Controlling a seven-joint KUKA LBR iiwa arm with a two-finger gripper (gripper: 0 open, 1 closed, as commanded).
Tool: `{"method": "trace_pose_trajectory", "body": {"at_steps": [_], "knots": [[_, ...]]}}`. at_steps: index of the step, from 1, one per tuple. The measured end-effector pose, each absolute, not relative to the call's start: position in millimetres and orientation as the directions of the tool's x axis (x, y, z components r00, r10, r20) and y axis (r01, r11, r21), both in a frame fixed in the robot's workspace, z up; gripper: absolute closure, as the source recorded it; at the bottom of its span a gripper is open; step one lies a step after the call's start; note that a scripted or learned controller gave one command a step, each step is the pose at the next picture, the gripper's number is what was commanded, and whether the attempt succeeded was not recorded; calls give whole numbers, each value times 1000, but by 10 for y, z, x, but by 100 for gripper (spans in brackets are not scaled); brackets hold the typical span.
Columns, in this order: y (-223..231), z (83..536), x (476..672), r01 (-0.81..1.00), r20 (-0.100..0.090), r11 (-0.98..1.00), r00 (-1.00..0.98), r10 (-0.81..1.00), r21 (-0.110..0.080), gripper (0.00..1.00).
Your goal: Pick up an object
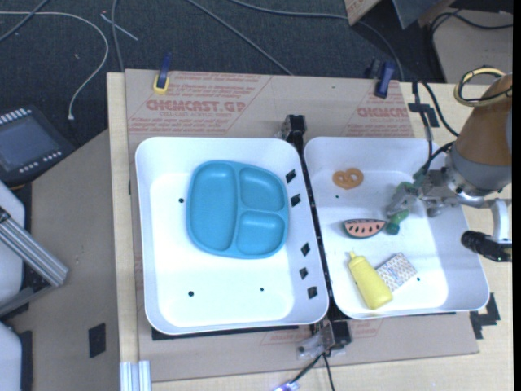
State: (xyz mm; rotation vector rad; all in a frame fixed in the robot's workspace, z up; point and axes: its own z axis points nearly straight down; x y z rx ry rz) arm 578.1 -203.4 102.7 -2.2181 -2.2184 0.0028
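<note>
Approach looks like the step in hand: the claw (400, 208) hangs low in the right bin (464, 300), its grey fingers pointing down and to the left, with the orange-banded wrist (486, 133) rising behind it to the right. Whether those fingers stand apart or closed cannot be told at this size, and nothing can be seen caught between them, so I would not call anything grasped.

Nearest to the claw is the watermelon slice (363, 228), lying flat just to its lower left, the green rind end almost under the fingertips. It is hard to say whether the tips touch that end or merely hover above it. Up and to the left of the claw, a little apart, lies the pretzel (348, 178). Farther below and to the left are the yellow mustard bottle (369, 282), lying on its side, and a small patterned packet (396, 270) just beside the bottle's right flank. Well away to the left, in the other bin (163, 292), sits a blue divided plate (236, 208).

Judging by position, the slice is the likely target. The next move calls for centring over the slice's narrow width, going down until the tips straddle it, then closing firmly. The piece is thin and flat, so a shallow or off-centre grip would probably slide off the rind.
</note>
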Motion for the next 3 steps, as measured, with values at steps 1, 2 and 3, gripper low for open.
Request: {"method": "trace_pose_trajectory", "body": {"at_steps": [1,2,3], "knots": [[-2037,1166,5797,1000,1,1,-1,1000,2,100],[-2057,1789,5877,1000,-2,2,-2,1000,7,100],[-1958,2311,5865,1000,-1,2,-2,1000,6,100]]}}
